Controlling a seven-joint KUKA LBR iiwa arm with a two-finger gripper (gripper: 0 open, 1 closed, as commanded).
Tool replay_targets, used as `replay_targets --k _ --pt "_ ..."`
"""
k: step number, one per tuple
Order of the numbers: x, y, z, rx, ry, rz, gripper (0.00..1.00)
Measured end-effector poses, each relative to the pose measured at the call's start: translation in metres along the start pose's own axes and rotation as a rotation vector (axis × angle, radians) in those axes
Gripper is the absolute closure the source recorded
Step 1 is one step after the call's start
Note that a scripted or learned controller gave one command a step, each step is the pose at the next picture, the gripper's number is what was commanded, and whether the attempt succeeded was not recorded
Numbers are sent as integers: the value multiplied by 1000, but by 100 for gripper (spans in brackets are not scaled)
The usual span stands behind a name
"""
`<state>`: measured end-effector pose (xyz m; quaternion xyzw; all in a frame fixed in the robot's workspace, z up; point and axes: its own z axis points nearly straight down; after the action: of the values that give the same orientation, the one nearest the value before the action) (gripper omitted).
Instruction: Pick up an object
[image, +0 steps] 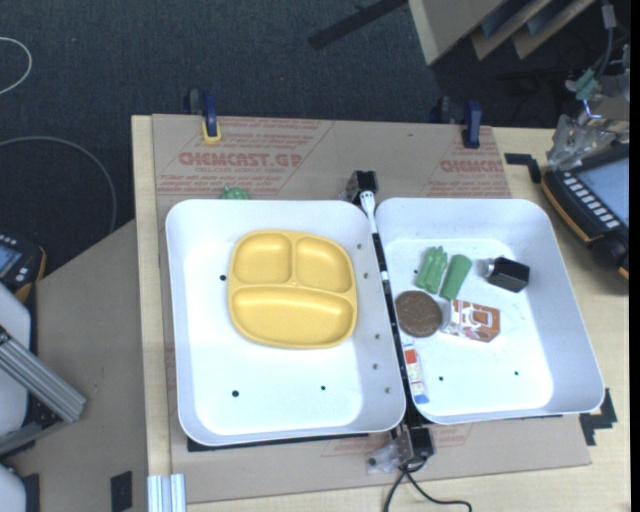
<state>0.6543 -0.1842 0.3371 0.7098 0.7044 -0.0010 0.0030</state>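
The right bin (560, 330) holds a small cluster of objects near its left side. A green ridged piece (432, 270) lies beside a green cylinder (457, 276). A small black block (509, 273) sits to their right. Below them lies a brown round disc (419, 313), touching a red and white packet (474, 321). A small white item with red and blue marks (413, 368) rests by the bin's left wall. The left bin (200, 380) holds a yellow three-compartment plate (293, 289).
Both bins rest on a brown board (300, 150) held by clamps at the far edge. A tablet-like device (595, 195) sits off the bench at the right. Metal framing (40, 385) stands at the lower left.
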Motion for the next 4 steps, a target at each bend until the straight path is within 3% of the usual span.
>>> replay_targets --k 1,2,3,4 --pt "77 0 -10 2 8 -15 100" --pt "8 -24 22 8 4 -1 100" --pt "74 -30 6 3 8 -14 100" --pt "70 -30 -4 1 5 -9 100"
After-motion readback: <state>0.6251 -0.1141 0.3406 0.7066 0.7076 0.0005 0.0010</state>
